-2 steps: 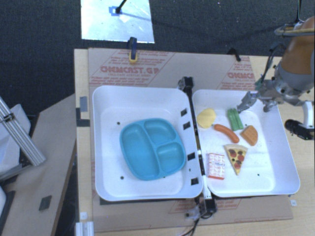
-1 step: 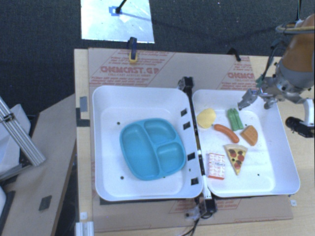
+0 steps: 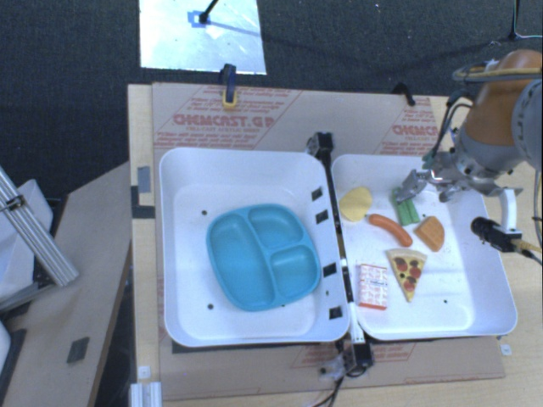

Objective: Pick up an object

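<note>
Apparently, nothing was in the claw.
Gripper (image 3: 416, 185): low in the right bin (image 3: 488, 312), directly over the green piece (image 3: 406, 209); whether its claw was open or closed, I cannot tell.
Green piece: between yellow chip (image 3: 356, 203) and bread piece (image 3: 431, 232), beside the sausage (image 3: 389, 227).
Handling: likely a light, stiff plastic toy (slippery perhaps).
Hold: across its narrow sides, mid-length.

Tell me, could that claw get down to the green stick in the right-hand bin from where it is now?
Probably yes. The claw hangs just above the green stick, and nothing lies on top of it. The hot dog and the bread piece lie close by, so it might nudge them.
</note>
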